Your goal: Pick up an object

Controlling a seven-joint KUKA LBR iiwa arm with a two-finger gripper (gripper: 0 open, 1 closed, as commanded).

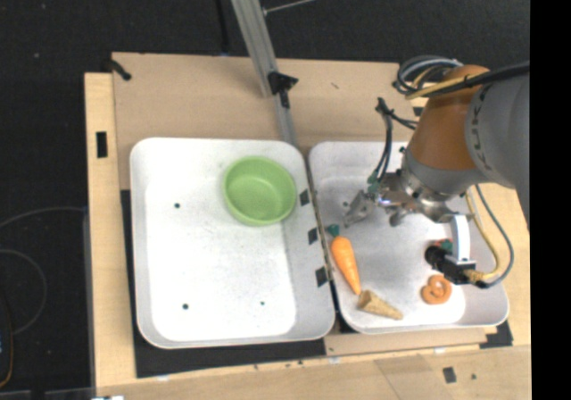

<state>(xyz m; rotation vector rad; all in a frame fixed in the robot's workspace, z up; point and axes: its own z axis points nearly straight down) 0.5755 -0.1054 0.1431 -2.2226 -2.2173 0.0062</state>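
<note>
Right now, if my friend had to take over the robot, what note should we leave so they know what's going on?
End effector: hanging over the upper part of the right white bin; I can't tell its grip, and I see nothing held in it.
Right bin: orange plastic carrot by the left wall, tan cone-shaped piece just below it, small orange ring-shaped toy near the lower right corner.
Left white bin: round green plastic bowl in its upper right part.
Done: nothing picked up yet.
Left: choose one object, probably the carrot since it looks nearest, grasp it and lift.
</note>
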